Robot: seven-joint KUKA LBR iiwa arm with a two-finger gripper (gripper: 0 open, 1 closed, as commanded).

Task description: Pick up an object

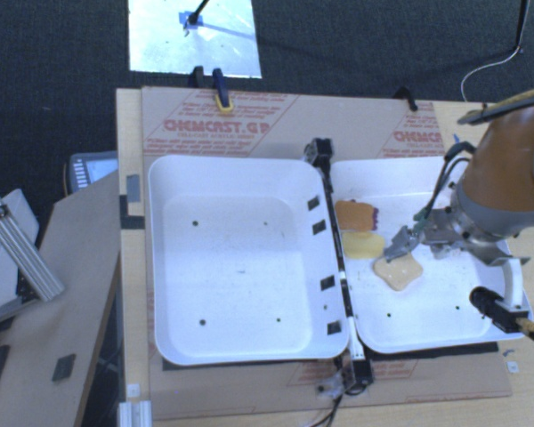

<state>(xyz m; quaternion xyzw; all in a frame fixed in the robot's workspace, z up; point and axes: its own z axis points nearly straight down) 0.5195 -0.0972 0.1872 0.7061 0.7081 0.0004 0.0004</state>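
Pale tan toast-shaped foam piece point(399, 274) lay in right white plastic bin point(445, 327), prob light & squashy, grab across edges; gripper point(402, 245) just above it, open/shut unclear.

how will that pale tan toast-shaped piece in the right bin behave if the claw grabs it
The piece lies flat and looks thin, so it probably won't roll. Its smooth, rounded outline suggests a light toy, maybe slippery. The claw sits at its edge; a pinch there might just tip it.
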